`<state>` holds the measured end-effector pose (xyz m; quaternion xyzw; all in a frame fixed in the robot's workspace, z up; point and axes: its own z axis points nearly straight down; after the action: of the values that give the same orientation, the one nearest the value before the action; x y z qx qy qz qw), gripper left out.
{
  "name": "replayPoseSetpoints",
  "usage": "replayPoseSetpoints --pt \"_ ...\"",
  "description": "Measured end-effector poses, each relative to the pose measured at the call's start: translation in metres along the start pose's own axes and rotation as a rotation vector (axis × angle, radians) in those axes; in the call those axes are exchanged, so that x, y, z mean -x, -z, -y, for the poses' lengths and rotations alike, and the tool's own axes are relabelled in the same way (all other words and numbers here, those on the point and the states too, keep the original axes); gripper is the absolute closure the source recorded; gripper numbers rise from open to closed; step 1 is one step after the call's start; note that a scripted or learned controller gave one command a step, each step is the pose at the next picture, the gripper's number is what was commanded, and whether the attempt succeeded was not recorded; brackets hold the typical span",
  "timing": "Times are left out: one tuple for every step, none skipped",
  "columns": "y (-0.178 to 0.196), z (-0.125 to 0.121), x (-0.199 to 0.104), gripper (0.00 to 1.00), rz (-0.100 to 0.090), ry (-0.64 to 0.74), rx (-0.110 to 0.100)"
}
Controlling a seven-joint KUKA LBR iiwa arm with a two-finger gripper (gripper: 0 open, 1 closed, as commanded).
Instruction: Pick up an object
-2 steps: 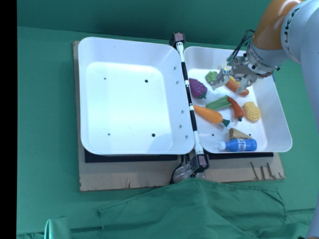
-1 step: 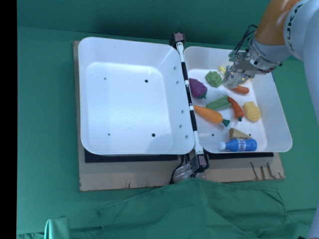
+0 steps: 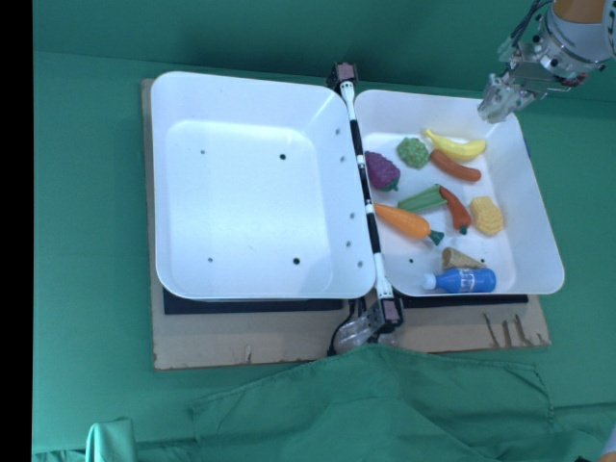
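Observation:
The right bin (image 3: 534, 258) holds several toy foods: a yellow banana (image 3: 458, 146), a red sausage (image 3: 454, 166), a green broccoli (image 3: 413, 151), a purple grape bunch (image 3: 381, 170), a green pepper (image 3: 422, 199), a red chilli (image 3: 455, 209), an orange carrot (image 3: 404, 222), a yellow corn piece (image 3: 486, 216), a tan wedge (image 3: 459, 258) and a blue bottle (image 3: 462, 280). My gripper (image 3: 497, 104) hangs above the bin's far right corner, up and to the right of the banana, with nothing seen in it.
The left bin (image 3: 192, 104) lies beside the right one, with a black-and-white divider bar (image 3: 364, 195) between them. Both rest on a cardboard sheet (image 3: 241, 349) over green cloth. A cloth fold (image 3: 385, 402) bunches at the front.

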<state>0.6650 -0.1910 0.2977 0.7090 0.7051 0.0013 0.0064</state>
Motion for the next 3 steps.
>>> replayPoseSetpoints --pt "-0.041 -0.003 -0.004 1.0 -0.006 0.003 -0.016" --pt "-0.072 -0.036 -0.005 1.0 -0.004 0.005 -0.01" --pt "-0.06 -0.037 -0.003 1.0 0.0 0.002 -0.008"
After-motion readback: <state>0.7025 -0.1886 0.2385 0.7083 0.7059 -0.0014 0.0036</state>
